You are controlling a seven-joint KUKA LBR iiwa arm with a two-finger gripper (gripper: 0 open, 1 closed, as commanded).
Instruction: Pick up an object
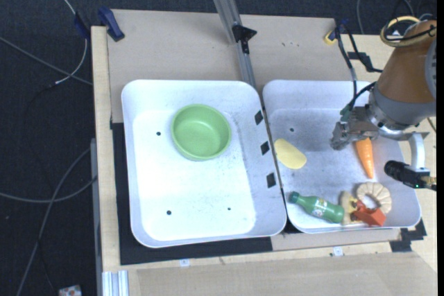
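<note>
The carrot (365, 157), a small orange toy, lies in the right bin (305, 95) near its right side, pointing toward the front edge. From the overhead camera, you see the gripper (345, 132) hanging just beside the carrot's upper end, to its left. Whether the gripper is open or closed cannot be told from here, and nothing visibly sits in its grasp. The carrot looks like the nearest target, so you would do well to centre over its thick upper part and close across its narrow width. Also in this bin are a yellow lemon-shaped toy (290, 153), a green bottle (318, 206) and a ring-shaped doughnut (373, 197), all well clear of the carrot. A green bowl (200, 132) sits in the left bin (142, 170).
</note>
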